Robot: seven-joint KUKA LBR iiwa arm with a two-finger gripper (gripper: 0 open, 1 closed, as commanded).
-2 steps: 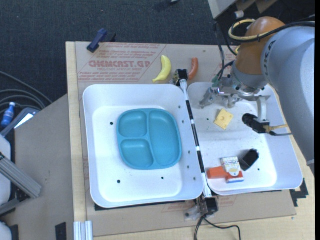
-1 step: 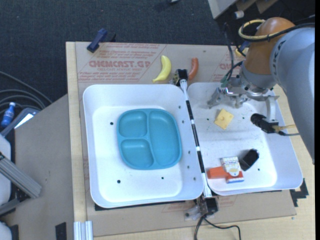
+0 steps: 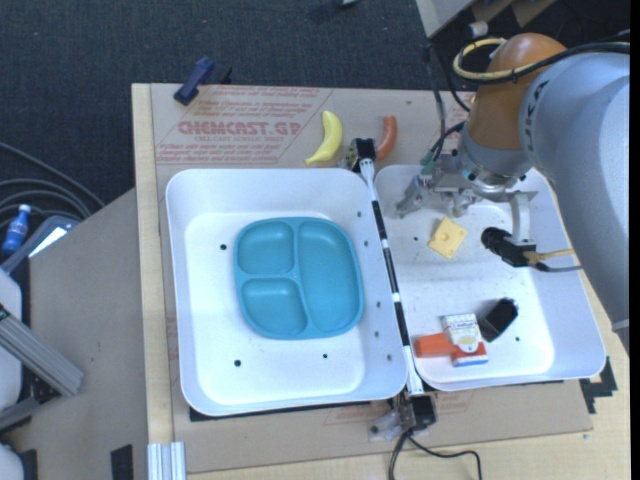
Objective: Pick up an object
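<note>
The gripper (image 3: 440, 196) hovers, its opening state unclear; the yellow cheese piece (image 3: 447, 238) lies just below it, so descend straight and centred.

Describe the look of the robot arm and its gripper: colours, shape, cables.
The arm is bulky, rounded and light grey, with a glossy orange band above the wrist. Yellow and black cables loop beside that band. Below sits a round metal flange, then the gripper, a compact grey metal assembly with thin wires along it.

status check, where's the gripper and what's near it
gripper low over right bin, far end. cheese wedge just below it, not held. black piece and small carton nearer front.
</note>
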